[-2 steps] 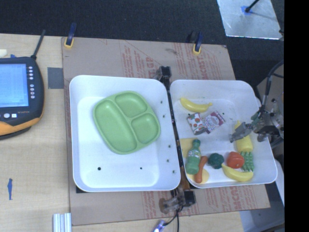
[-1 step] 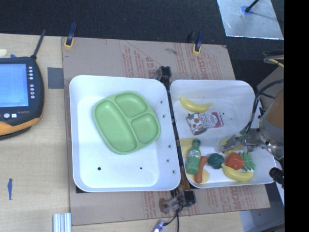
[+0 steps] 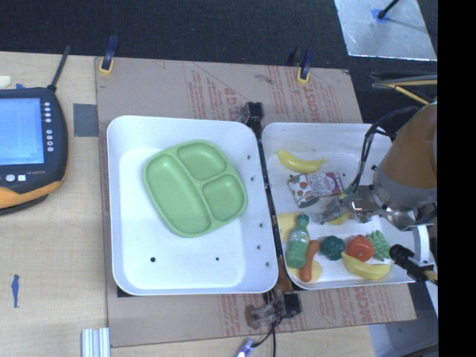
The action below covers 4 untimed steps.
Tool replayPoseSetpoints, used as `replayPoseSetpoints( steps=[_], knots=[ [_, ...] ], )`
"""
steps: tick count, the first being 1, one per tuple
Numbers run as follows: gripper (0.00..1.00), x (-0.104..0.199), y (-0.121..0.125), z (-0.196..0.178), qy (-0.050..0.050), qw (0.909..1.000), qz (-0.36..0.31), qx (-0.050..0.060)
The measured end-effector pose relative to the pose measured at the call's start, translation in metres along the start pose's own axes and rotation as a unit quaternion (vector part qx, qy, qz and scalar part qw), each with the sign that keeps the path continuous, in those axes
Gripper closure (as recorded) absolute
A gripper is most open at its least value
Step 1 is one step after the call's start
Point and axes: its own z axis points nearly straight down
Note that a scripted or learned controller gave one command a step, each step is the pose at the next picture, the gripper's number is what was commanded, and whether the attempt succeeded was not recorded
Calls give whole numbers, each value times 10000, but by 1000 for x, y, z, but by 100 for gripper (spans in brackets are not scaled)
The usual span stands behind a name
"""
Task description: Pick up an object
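Two shallow white bins were seen side by side on a sheet of cardboard (image 3: 223,88) laid over the bench. The left bin (image 3: 126,199) held a green divided plate (image 3: 195,188), set slightly askew toward its upper middle. The right bin (image 3: 279,136) carried a scatter of toy food: a yellow banana (image 3: 300,161) near its top left, a red-and-white snack packet (image 3: 314,187) just below that, a green bottle (image 3: 298,244) lying beside an orange carrot (image 3: 309,259), a dark green broccoli-like piece (image 3: 332,247), a red tomato-like piece (image 3: 360,248), and a second yellow banana (image 3: 366,269) along the lower edge.

The arm (image 3: 411,162) was extended in from the right over the right bin, and the gripper (image 3: 336,210) was lowered at the middle of the bin, just below the snack packet and above the broccoli-like piece. A small yellow item was partly visible at its tip. Whether the fingers were spread or closed could not be told, and nothing could be confirmed as held.

A handheld control pendant (image 3: 26,147) with a lit screen was lying on the bench at the far left.
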Motion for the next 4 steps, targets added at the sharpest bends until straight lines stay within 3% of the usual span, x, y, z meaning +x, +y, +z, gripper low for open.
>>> replayPoseSetpoints(
  steps=[2, 3, 4],
  knots=[
    [0, 70, 69, 0, 1, 10000, 6, 13],
    [100, 69, 66, -10, 12, 10000, 6, 64],
    [100, 2, 84, -1, 1, 10000, 29, -4]
  ],
)
